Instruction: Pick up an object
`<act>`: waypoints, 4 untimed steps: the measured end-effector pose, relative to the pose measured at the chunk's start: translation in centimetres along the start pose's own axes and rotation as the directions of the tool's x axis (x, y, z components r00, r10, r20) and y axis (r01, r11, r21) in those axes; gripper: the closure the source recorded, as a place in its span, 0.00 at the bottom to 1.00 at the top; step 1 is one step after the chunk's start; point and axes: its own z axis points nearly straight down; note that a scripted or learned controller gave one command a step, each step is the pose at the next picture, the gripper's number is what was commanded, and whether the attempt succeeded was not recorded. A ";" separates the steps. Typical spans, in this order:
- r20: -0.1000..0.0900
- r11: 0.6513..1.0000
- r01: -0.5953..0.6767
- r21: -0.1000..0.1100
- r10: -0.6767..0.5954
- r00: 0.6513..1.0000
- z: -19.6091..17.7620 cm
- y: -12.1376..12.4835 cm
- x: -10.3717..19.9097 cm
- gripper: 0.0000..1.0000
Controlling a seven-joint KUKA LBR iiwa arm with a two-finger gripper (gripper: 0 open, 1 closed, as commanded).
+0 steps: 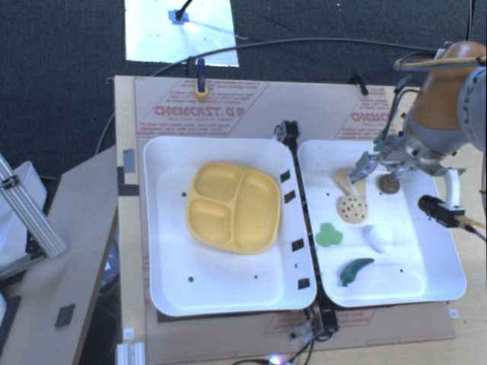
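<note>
My gripper (383,169) hangs over the far part of the right bin (441,280), open, with nothing between its fingers. Just below it lies a small brown round piece (389,184). To its left a tan wedge (345,181) rests on the bin floor, with a speckled round cookie (351,209) beside it. Nearer the front lie a green leafy piece (329,235), a white egg (380,238) and a dark green pepper (355,269).
The left bin (171,280) holds a yellow divided plate (232,207) near its middle. A black ridge with clips (298,211) separates the two bins. The arm's grey and orange body (449,90) rises at the right, over the right bin's far corner.
</note>
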 end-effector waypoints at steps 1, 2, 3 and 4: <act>0.000 1.000 -0.004 0.000 0.004 1.000 4.2 -0.2 -0.1 0.00; 0.002 1.000 -0.004 -0.007 0.004 1.000 2.8 0.0 -0.2 1.00; 0.002 1.000 -0.002 -0.008 0.002 1.000 -1.6 -0.1 -0.3 1.00; 0.003 1.000 -0.002 -0.010 0.002 1.000 -7.2 0.7 -1.1 1.00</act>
